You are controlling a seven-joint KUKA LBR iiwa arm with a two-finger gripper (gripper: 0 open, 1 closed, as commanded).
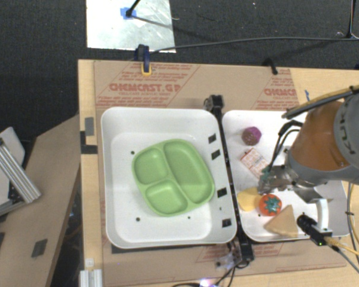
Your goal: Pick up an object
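Gripper (pixel 269 183) sits low in the right bin (pixel 236 130), just above the toy tomato (pixel 269 204); can't tell its state from this angle. Arm (pixel 326 145) covers that bin's right half.

Counts: two white bins. Left bin (pixel 116 136) has one green three-compartment plate (pixel 172 176), long axis running upper-left to lower-right. Right bin has five items: one purple ball-like toy (pixel 251 136) near the top, one small pink-and-white packet (pixel 252 159) tilted diagonally below it, one yellow piece (pixel 246 200) touching the tomato's left side, one red tomato with green top, and one tan wedge (pixel 282 223) at the front, point facing up-right.
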